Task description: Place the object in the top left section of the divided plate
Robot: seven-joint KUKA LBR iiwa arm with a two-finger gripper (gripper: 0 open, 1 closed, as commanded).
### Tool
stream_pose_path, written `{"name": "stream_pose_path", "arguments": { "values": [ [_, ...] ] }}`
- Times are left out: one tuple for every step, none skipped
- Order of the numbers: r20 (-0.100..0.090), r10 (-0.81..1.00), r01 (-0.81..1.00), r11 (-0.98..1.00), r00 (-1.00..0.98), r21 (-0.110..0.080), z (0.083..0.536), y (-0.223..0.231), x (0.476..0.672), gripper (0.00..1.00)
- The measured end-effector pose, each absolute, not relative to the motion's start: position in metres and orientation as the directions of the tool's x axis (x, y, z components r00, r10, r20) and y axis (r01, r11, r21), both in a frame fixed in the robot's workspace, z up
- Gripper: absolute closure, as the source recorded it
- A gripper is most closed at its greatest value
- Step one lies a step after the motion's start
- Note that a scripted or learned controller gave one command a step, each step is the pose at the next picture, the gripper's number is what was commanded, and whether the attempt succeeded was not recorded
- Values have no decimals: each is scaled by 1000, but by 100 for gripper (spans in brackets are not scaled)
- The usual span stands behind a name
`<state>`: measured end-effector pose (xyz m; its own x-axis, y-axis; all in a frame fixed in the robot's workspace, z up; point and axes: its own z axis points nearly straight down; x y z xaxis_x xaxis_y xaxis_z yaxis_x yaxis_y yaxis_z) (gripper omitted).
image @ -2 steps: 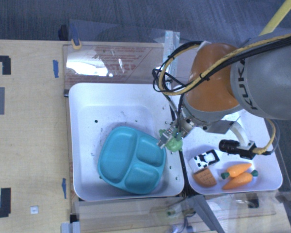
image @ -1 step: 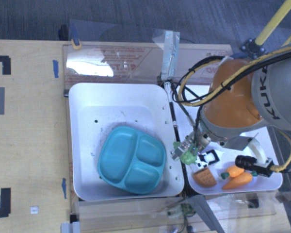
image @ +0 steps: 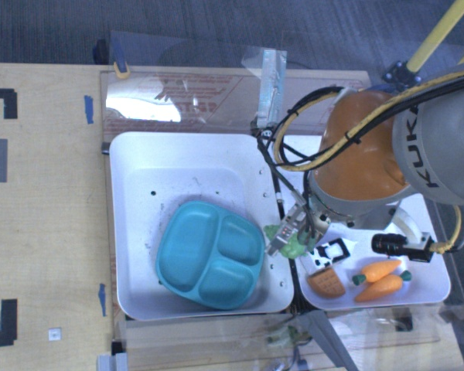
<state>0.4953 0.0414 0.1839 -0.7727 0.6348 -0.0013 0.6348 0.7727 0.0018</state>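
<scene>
Hovering over the seam between bins, gripper (image: 284, 239) pinches a green object (image: 292, 245) between near-closed fingers, just right of the blue divided plate (image: 209, 261), likely mid-transfer toward its top-left section.

2 carrots (image: 380, 278) + brown bread-like piece (image: 327, 284) in right bin (image: 437, 291), near front edge

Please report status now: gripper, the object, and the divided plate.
Gripper over the edge between the bins, shut on green object. Blue divided plate in left bin, nothing in its sections. Carrots in right bin.
</scene>
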Motion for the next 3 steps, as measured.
{"name": "stream_pose_path", "arguments": {
  "values": [
    [2, 852, 852, 523, -523, -2, 184, 55, 479, 100],
    [3, 813, 813, 583, -583, -3, 170, 94, 479, 100],
    [-1, 524, 524, 852, -852, 2, 177, 120, 480, 100]
  ]
}}
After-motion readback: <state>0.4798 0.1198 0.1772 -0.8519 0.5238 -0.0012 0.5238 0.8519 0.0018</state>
